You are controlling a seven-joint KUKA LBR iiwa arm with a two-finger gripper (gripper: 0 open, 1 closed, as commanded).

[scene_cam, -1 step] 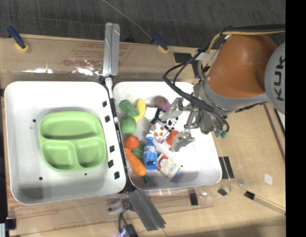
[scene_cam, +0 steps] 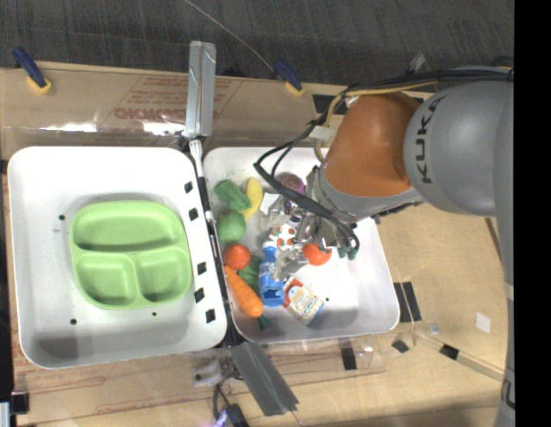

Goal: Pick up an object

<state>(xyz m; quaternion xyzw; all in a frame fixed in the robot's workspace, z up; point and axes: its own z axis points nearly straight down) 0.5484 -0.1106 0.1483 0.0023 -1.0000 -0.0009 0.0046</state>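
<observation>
Camera view: tool point(scene_cam: 303, 236) low in the right bin point(scene_cam: 377, 283), its grip impossible to tell amid clutter: carrot point(scene_cam: 246, 297), tomato point(scene_cam: 237, 256), blue bottle point(scene_cam: 270, 277), banana point(scene_cam: 254, 195).

I watch from one fixed camera above the bench point(scene_cam: 435, 265), slanting down on both bins point(scene_cam: 26, 238), arm point(scene_cam: 453, 140) entering right.

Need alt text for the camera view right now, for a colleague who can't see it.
The grey arm reaches over the right bin, its claw low among toy foods including a carrot and tomato. The left bin holds a green divided tray.
</observation>
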